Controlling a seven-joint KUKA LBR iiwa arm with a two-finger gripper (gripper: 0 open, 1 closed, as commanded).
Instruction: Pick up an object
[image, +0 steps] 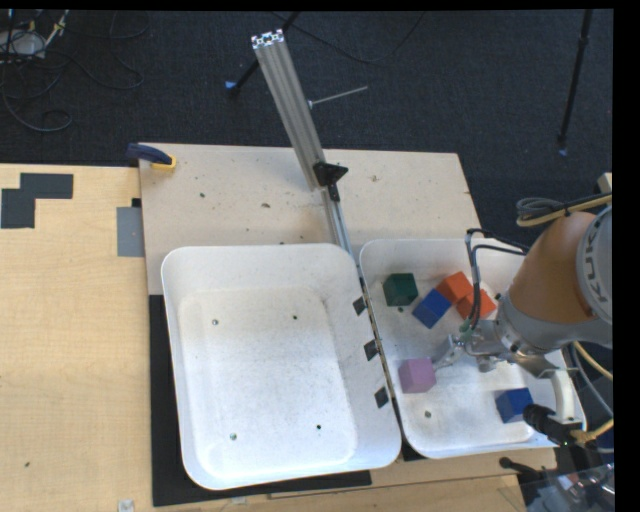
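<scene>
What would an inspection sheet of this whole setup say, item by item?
Surface: wooden bench bearing two shallow white bins, the left bin and the right bin.
Job's things: in the right bin, a green block, orange block, blue block, purple block and a second blue block.
Clutter: a blue and yellow tool at the bench's far left corner.
End effector: end effector low over the right bin, beside the purple block; nothing seen between its fingers.
Cables: black cables on the dark floor; more at the arm.
Surroundings: slanted aluminium rail, dark carpet.
</scene>
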